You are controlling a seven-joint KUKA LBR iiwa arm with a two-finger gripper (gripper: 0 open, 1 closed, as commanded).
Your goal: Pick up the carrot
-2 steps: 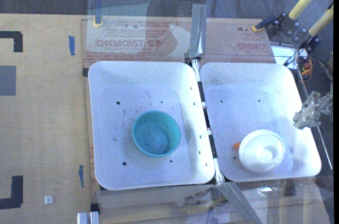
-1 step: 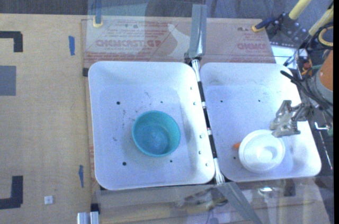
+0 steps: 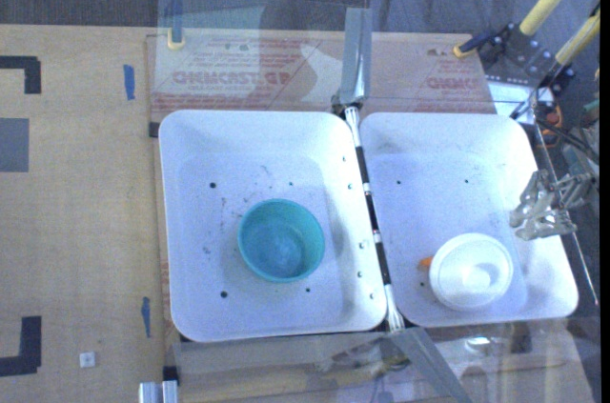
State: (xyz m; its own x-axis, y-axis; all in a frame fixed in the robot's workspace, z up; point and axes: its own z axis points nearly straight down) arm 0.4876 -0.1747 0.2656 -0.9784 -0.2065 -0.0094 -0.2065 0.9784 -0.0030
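Observation:
A small orange bit of the carrot (image 3: pixel 424 264) peeks out at the left side of a white bowl (image 3: pixel 471 272) in the front of the right bin (image 3: pixel 448 163); the bowl hides most of it. The metallic gripper (image 3: pixel 537 212) hovers over the right bin's right edge, a little behind and to the right of the white bowl and well apart from the carrot. Nothing shows in its grasp.
A teal bowl (image 3: pixel 280 240) stands in the middle of the left bin (image 3: pixel 200 163). A raised divider (image 3: pixel 367 201) runs between the two bins. Yellow rods and cables (image 3: pixel 543 6) crowd the back right corner.

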